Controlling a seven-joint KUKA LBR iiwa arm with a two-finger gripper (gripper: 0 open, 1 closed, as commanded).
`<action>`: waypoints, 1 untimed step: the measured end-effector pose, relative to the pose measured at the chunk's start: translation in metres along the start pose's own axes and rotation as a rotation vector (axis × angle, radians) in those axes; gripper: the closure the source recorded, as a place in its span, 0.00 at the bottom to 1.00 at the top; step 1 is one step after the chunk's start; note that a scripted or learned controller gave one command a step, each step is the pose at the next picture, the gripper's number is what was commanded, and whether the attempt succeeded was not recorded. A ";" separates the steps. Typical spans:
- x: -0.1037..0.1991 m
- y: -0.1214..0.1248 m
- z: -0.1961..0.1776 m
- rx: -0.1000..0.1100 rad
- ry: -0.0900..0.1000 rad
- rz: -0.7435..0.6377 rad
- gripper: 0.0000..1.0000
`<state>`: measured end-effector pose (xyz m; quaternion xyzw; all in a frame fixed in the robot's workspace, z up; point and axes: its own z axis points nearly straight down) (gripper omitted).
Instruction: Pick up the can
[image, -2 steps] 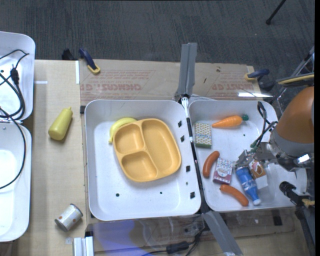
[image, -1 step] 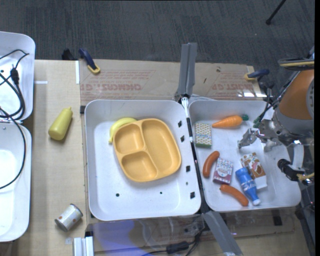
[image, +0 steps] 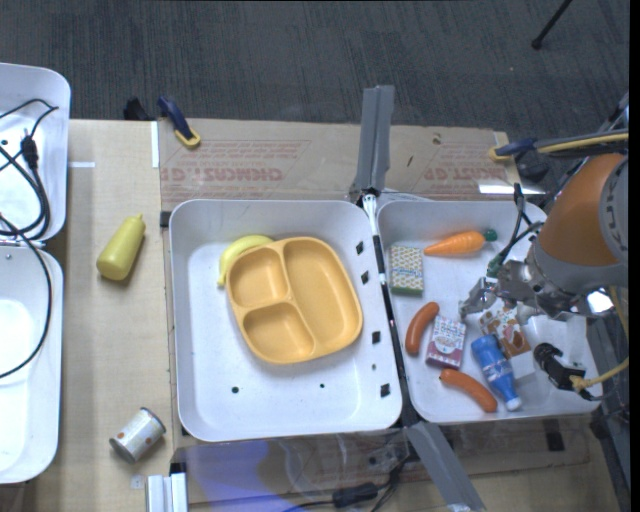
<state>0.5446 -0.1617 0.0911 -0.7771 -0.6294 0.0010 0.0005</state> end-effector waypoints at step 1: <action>-0.041 0.016 0.000 0.007 0.014 0.113 0.00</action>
